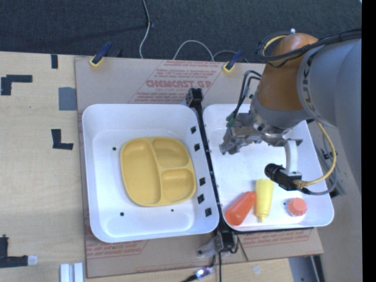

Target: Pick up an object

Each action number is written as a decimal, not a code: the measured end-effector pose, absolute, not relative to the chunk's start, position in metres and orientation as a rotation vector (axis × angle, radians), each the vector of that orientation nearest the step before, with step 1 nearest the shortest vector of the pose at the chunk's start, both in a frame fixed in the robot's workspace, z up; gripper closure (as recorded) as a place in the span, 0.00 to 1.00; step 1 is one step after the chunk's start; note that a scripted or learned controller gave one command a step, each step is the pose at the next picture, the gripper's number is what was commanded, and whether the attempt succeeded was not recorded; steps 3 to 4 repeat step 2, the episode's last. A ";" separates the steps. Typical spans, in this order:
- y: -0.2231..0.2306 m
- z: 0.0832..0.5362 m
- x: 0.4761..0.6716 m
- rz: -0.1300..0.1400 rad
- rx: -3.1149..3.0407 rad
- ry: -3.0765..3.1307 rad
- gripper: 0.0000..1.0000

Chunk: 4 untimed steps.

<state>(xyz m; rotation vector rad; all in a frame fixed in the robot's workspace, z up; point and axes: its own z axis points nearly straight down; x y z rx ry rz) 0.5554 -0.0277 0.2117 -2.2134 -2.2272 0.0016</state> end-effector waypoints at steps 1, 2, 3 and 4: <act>0.022 0.203 0.574 0.001 -2.212 -2.227 1.00; 0.075 0.198 0.596 0.000 -2.212 -2.228 1.00; 0.075 0.198 0.596 0.000 -2.212 -2.228 1.00; 0.075 0.198 0.596 0.000 -2.212 -2.228 1.00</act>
